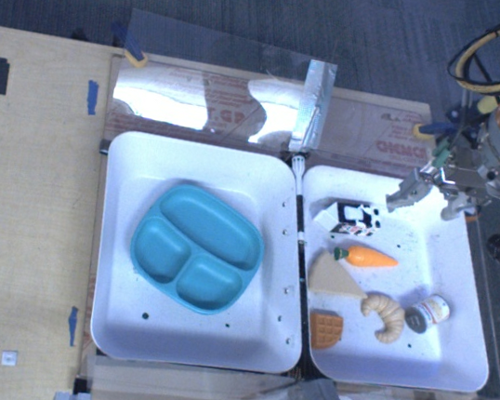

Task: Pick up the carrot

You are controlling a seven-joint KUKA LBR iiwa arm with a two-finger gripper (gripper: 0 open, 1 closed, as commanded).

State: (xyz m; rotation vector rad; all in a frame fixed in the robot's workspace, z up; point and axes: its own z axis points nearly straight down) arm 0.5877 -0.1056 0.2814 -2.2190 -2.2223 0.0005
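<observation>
The carrot (368, 257), orange with a green top at its left end, lies on its side in the upper middle of the right bin (465, 266). My gripper (430, 202) hangs over the bin's far edge, up and to the right of the carrot and well apart from it. Its two fingers stand spread, open, with nothing between them.
Around the carrot lie a black-and-white toy (356, 218) just above it, a beige wedge (335, 278) below it, a croissant (385, 317), a waffle (325, 329) and a small jar (428, 313). The left bin (131, 176) holds a blue divided plate (197, 247).
</observation>
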